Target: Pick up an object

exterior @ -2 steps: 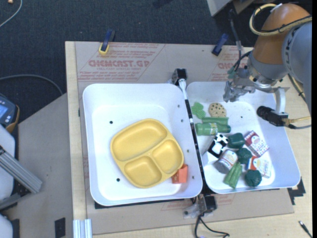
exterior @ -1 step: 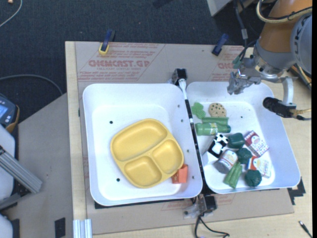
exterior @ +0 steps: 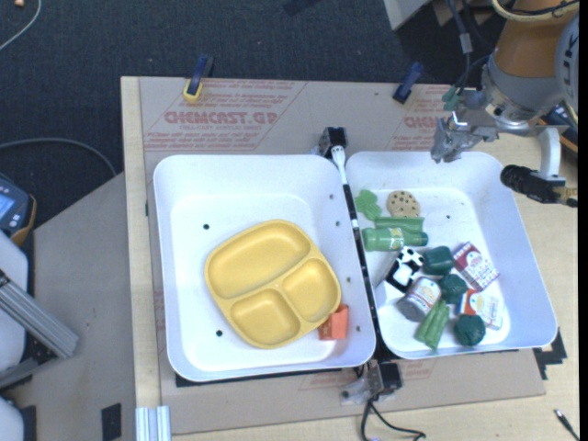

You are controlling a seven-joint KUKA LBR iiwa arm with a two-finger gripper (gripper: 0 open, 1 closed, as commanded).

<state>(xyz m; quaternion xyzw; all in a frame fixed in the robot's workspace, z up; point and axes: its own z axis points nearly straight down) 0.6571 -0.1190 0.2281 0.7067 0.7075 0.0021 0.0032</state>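
gripper [exterior: 447, 148] over right bin's [exterior: 536, 274] far rim | grip state: you can't tell | nearest pick, cookie [exterior: 401, 202], sits toward you and left

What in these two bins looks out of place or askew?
One thing stands out: a small orange block lies in the left white bin, against the edge of the yellow three-compartment plastic plate, apart from the toys heaped in the right white bin. The plate sits at a slant. Nothing looks spilled or damaged.
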